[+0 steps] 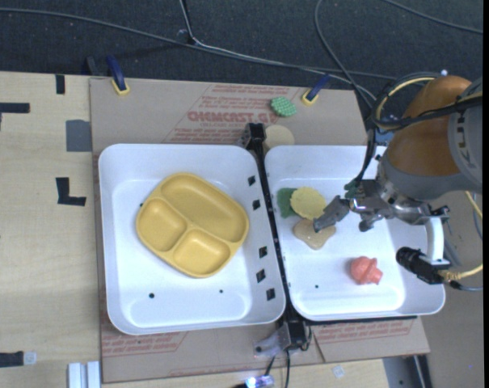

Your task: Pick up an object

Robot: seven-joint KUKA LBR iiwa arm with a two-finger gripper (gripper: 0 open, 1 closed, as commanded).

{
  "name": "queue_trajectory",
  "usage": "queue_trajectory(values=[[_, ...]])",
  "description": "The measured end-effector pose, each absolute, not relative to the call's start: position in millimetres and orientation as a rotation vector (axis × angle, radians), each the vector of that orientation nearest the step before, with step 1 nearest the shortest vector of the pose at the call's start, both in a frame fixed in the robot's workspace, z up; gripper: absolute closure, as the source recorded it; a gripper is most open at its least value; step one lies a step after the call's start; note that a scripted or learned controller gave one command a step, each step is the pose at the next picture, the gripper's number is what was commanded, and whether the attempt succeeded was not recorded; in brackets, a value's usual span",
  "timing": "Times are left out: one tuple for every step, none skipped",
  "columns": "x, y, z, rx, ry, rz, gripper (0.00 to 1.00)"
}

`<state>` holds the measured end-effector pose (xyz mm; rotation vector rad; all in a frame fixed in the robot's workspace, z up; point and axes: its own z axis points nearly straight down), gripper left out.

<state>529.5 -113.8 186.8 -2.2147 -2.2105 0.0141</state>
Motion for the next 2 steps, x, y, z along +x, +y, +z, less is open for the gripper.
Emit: queue_trajectory(values=[[532.6, -114, 194, -2.218, -2.222, 0.002, 0.0], [537.2, -105, 135, -2.216, -2.219, 0.007, 0.0]])
